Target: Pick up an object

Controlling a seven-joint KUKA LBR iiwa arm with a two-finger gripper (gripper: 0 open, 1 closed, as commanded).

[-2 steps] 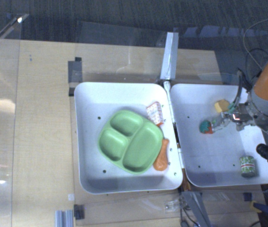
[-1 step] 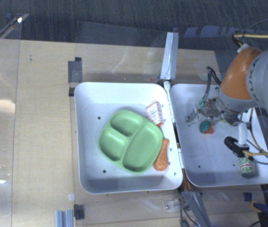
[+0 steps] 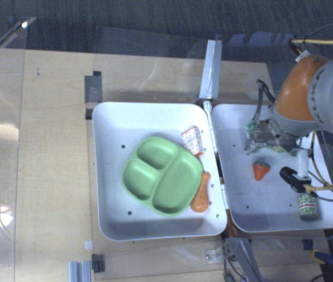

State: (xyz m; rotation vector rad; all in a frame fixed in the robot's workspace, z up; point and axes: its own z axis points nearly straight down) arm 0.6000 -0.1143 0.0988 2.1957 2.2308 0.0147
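My gripper (image 3: pixel 261 143) hangs over the upper middle of the right bin (image 3: pixel 242 216), at the end of the grey arm with the orange band. Just below it a small red strawberry toy (image 3: pixel 261 170) with a green top lies on the bin floor, apart from the gripper. A small dark green can (image 3: pixel 308 206) stands near the right bin's lower right corner. In the left bin (image 3: pixel 110 157) lie a green divided plate (image 3: pixel 162 175), an orange carrot-shaped toy (image 3: pixel 201 196) against the plate's right edge, and a red-and-white packet (image 3: pixel 192 138) above the plate.
The two bins meet at a narrow wall (image 3: pixel 218 169) between the carrot toy and the strawberry. A metal post (image 3: pixel 211 69) stands behind that joint. The wooden bench (image 3: pixel 37 157) stretches to the left.
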